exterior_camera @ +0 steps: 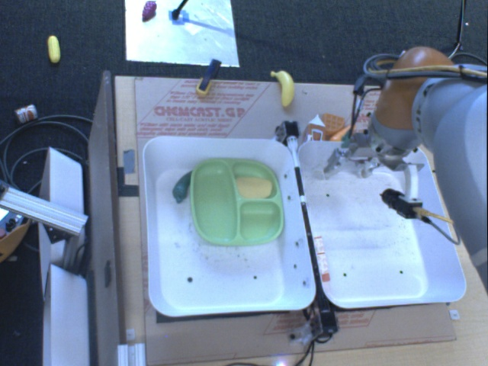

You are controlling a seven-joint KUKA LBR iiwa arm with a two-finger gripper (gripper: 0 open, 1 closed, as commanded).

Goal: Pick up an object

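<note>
Claw [345, 162] poised low at the right bin's [427, 288] far corner, presumably for a grasp; spread or pressed together cannot be told. The nearest pickable object, a yellow piece [254, 187], sits on the green plate [229, 227] to the claw's left.

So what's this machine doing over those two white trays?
A grey robot arm reaches in from the right; its job is to pick up an object. Its gripper hangs low over the far left corner of the right bin, with nothing visibly in its grip. The left bin holds a green divided plate with a yellow piece in one compartment, and a dark green item beside the plate.
</note>
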